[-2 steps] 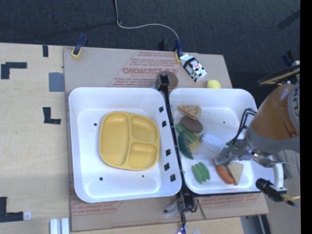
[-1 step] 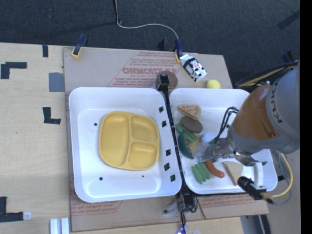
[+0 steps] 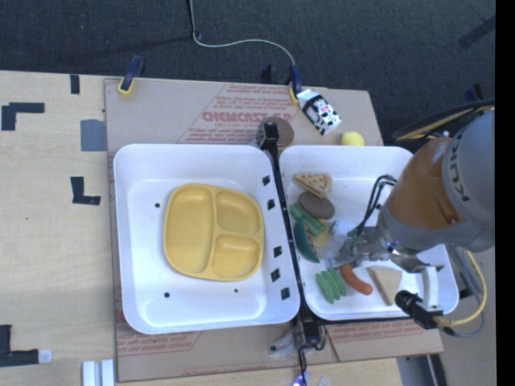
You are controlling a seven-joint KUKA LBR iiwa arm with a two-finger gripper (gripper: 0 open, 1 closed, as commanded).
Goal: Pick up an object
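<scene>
The right bin [image 3: 364,185] holds several toy foods along its left side: a tan sandwich wedge [image 3: 314,184], a brown oval piece [image 3: 317,207], a green leafy piece [image 3: 306,236], green bean pods [image 3: 330,285], an orange-red sausage [image 3: 356,280] and a pale bread slice [image 3: 387,282]. My gripper [image 3: 352,251] hangs low over the middle of this pile, just above the sausage and beside the green pieces. The grey wrist and orange band [image 3: 422,187] rise to its right and hide part of the bin floor.
The left bin [image 3: 137,215] holds a yellow divided plate [image 3: 214,232]. A black divider bar [image 3: 279,215] runs between the bins. Behind the bins lie a small black-and-white toy [image 3: 319,110] and a yellow ball [image 3: 352,139]. A white cable [image 3: 241,43] trails across the back.
</scene>
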